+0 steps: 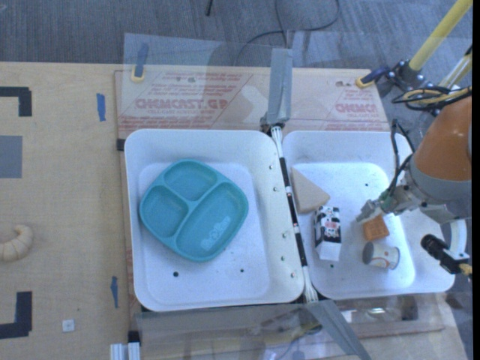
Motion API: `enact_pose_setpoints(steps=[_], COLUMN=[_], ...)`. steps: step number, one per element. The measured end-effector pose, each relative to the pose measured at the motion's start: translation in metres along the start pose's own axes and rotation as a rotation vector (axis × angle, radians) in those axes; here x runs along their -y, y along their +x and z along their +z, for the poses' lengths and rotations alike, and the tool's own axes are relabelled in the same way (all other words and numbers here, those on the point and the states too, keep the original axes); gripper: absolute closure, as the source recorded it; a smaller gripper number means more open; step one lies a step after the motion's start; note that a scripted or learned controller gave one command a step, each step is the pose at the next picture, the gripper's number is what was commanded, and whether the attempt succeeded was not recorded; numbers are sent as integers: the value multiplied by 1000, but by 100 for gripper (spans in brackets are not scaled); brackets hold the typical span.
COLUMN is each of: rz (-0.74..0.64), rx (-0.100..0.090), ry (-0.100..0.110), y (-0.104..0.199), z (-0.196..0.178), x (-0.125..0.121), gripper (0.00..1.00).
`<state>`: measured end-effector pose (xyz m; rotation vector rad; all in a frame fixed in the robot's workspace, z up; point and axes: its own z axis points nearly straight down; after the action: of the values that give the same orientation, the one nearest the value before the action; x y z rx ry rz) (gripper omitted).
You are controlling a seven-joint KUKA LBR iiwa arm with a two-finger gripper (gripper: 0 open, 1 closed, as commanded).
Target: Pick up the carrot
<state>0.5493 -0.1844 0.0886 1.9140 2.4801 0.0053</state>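
The carrot (376, 229) is a small orange chunk lying on the floor of the right bin (352, 172), toward its right side. My gripper (377, 208) hangs just behind the carrot, very close to its top edge, at the end of the grey arm with the orange band (448, 145) that reaches in from the right. Whether the gripper touches the carrot is not clear from this angle.
In the right bin a tan wedge (307, 191) lies at the left, a black-and-white carton (328, 233) stands left of the carrot, and a small grey cup (382, 257) lies in front of it. The left bin (150, 276) holds a teal divided plate (194, 209).
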Motion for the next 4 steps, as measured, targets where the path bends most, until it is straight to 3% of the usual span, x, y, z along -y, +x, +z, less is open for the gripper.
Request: enact_pose_setpoints(steps=[1, 2, 3, 4], rz=[-267, -371, -116, 365], rx=[1, -5, -3, -5], ry=[-1, 4, 4, 12], y=[15, 121, 75, 124], z=[-1, -97, -161, -111], x=[-6, -11, 31, 39], gripper=[100, 100, 100, 100])
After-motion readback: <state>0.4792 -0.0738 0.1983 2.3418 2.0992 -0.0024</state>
